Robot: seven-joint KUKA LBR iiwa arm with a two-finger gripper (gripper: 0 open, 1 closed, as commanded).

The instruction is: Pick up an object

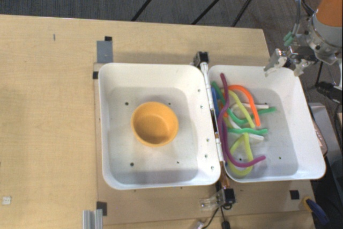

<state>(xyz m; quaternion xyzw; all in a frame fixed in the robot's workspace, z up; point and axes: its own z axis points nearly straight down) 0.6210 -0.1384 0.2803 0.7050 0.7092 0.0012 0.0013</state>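
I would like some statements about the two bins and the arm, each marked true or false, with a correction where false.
1. An orange bowl sits in the left bin. True.
2. The bowl lies upside down. False: its opening faces up.
3. The right bin holds a tangle of coloured flexible rods. True.
4. The end effector is down inside the left bin. False: it is near the far right corner of the right bin.
5. All the rods are purple. False: there are also orange, green, yellow and blue ones.
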